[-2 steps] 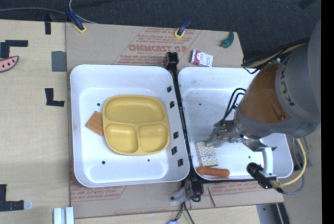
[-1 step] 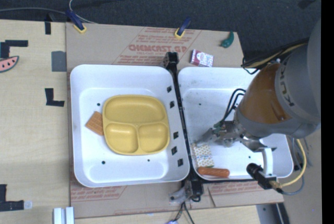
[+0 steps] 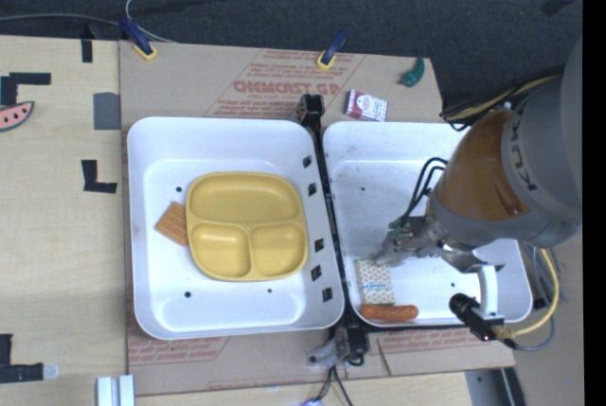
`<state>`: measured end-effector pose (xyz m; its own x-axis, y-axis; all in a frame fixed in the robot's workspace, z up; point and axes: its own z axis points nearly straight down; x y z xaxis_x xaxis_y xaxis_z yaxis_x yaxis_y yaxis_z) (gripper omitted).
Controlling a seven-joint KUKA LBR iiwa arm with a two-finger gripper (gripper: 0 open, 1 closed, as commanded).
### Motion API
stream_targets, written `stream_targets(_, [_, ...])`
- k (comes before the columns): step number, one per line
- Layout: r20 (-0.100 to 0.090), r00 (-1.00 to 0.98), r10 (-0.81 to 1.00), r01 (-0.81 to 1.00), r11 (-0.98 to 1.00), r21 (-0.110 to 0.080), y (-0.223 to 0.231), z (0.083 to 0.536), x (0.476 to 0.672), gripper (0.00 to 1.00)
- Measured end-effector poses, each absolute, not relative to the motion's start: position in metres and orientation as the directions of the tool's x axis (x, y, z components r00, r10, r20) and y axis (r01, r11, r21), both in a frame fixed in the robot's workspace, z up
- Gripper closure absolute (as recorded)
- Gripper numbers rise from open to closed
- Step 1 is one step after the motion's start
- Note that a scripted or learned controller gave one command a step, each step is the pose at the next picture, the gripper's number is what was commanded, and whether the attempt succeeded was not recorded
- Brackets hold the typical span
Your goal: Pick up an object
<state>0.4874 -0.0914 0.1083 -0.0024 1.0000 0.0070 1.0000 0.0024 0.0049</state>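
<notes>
In the right bin (image 3: 346, 158), a light, flat packet (image 3: 375, 281) is best pinched across its edges; gripper (image 3: 390, 248) state cannot be told.

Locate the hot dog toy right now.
The hot dog toy lies in the right bin at its near edge, just below the small patterned packet.

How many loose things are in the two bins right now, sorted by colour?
Yellow: 1, the divided plate in the left bin
Brown: 1, a flat piece tucked under the plate's left edge
Orange-red: 1, the hot dog in the right bin
Pale patterned: 1, the small packet just above the hot dog
Total: 4
</notes>
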Motion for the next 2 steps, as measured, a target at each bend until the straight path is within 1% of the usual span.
stream_targets(2, [0.01, -0.004, 1.0, 1.0, 0.004, 0.002, -0.09, 0.1264, 0.4874, 1.0])
